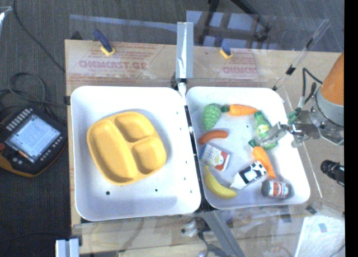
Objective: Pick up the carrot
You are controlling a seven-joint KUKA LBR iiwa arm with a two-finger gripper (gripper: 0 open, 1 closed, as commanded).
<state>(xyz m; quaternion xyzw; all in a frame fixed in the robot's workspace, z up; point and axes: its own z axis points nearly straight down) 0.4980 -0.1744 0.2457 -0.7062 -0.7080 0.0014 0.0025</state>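
One claw [278, 132] reaches into the right bin [291, 117] from its right rim; whether it is clenched or released cannot be told. Just below it lies a carrot [263, 161], with a second carrot [243, 110] near the bin's far wall. A yellow tray [127, 146] sits in the left bin [84, 194].

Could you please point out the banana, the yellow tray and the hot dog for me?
banana [219, 186], camera view, middle of its curve.
yellow tray [106, 152], camera view, floor of its large compartment.
hot dog [213, 136], camera view, middle of its length.
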